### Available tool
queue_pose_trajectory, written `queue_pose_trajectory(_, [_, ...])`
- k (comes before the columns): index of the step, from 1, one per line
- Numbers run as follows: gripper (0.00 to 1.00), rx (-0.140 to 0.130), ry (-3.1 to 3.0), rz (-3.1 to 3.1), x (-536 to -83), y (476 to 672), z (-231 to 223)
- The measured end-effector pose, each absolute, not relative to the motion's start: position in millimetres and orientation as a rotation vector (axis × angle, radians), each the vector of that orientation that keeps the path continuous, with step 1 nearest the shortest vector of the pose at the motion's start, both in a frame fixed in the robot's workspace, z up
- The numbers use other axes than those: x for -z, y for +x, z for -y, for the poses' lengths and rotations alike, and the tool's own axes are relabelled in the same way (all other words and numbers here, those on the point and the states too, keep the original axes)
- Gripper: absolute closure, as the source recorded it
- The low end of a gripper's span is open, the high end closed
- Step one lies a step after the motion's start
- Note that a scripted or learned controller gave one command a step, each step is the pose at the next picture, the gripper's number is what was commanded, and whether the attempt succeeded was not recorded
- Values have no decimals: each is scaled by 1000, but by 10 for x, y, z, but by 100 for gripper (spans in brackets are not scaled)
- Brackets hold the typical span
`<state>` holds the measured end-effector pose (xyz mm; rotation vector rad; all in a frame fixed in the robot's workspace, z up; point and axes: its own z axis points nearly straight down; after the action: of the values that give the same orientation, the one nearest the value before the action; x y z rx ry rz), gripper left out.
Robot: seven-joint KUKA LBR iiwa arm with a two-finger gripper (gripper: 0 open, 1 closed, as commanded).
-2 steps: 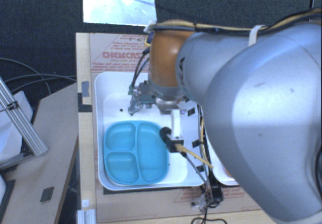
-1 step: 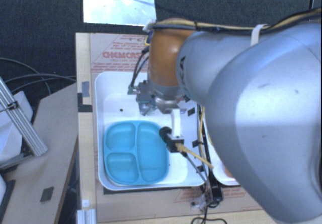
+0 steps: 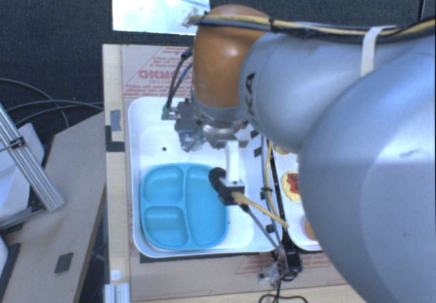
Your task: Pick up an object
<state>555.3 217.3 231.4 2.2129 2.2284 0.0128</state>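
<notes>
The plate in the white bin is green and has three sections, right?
Not quite. The plate is blue, not green. The camera view shows it lying in the white bin, and it does have three sections.

The bench (image 3: 116,158) is watched from above, at a slant, by one fixed camera; the left bin (image 3: 139,124) is seen whole, the right bin (image 3: 305,245) largely covered by the arm (image 3: 340,111) looming near the lens

The tray (image 3: 170,208) is light blue, the bin (image 3: 152,133) white, the arm (image 3: 340,90) grey.
</notes>
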Motion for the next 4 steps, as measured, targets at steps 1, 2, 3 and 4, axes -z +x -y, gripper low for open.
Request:
queue_pose_trajectory(1, [100,-7,2210,-2231,-2385,5558,-2150])
queue_pose_trajectory(2, [100,0,2223,-2215,-2173,6181,-1730])
queue_pose_trajectory(3, [100,7,2220,-2226,-1170,6407,-1769])
queue_pose_trajectory(4, [100,3,2216,-2232,-1509,5531,-2118])
